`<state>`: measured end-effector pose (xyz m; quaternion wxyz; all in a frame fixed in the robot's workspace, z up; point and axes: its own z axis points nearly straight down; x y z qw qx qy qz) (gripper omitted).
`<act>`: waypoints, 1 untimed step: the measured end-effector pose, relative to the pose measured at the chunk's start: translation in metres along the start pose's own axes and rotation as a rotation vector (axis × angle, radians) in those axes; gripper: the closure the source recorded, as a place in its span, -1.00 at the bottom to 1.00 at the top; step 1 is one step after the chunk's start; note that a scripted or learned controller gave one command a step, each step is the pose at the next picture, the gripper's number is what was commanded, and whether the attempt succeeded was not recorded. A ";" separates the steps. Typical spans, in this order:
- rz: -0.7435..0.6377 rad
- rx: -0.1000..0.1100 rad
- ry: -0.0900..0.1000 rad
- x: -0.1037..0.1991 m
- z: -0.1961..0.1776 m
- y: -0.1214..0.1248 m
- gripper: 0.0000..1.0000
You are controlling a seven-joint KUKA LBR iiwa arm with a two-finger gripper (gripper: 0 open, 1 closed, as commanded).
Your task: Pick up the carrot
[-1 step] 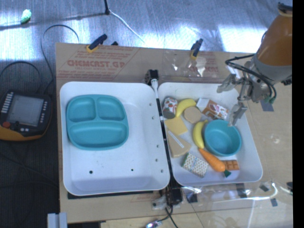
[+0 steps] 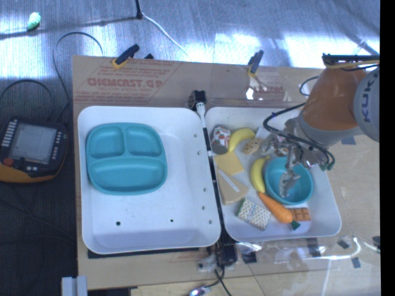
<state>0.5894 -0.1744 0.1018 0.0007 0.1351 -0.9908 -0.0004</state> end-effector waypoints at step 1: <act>0.243 0.019 -0.042 0.059 0.007 0.036 -1.00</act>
